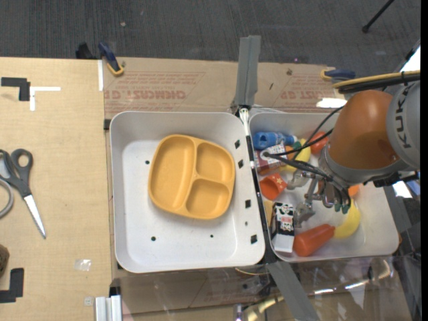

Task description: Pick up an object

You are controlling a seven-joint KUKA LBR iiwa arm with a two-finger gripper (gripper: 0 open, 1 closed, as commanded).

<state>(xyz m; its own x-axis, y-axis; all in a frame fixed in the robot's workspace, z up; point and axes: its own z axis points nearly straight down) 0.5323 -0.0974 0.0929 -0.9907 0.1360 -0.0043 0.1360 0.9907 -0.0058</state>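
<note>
The arm (364, 136) reaches in from the right edge and hangs over the right bin (384, 243), while the left bin (127, 179) at centre frame carries only a yellow divided plate (192, 176). Down at the wrist, the gripper (328, 199) sits low in the right-bin clutter, and whether it is released or clenched I cannot tell from here. Closest candidates lie just below it toward the lower right: a red-orange piece (313, 239) with its long axis running left to right, and a banana (349, 223) just to the right.
</note>
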